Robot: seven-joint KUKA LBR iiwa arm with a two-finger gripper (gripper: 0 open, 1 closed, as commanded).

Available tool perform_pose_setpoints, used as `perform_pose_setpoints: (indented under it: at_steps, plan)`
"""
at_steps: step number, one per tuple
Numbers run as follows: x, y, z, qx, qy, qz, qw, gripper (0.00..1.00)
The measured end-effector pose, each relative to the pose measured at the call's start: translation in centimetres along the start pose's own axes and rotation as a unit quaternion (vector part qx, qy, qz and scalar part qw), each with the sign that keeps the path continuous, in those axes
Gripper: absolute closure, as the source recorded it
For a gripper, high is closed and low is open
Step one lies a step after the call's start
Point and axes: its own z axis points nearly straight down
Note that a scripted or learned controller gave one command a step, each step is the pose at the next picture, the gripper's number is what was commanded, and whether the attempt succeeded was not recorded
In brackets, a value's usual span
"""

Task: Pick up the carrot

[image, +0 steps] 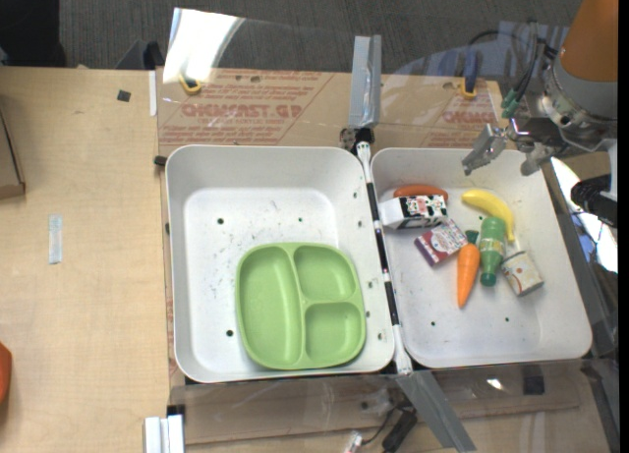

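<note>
The carrot lies in the right bin, about at its centre, tip pointing toward 6 o'clock. Touching it at 3 o'clock is a green bottle, with a small tan can just beyond. A banana sits at the carrot's 12 o'clock, a small red packet at 10 o'clock, and a black-and-white carton further that way. The tool hangs over the bin's 1 o'clock corner, fingers spread, pinching nothing, well apart from the carrot. A green divided plate rests in the left bin.
</note>
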Motion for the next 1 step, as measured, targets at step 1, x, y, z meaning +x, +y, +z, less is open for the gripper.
perform_pose_setpoints:
  at_steps: [1]
  plan:
    - [-7.83, -5.61, 12.88, 0.000, 0.000, 0.047, 0.9989, 0.00]
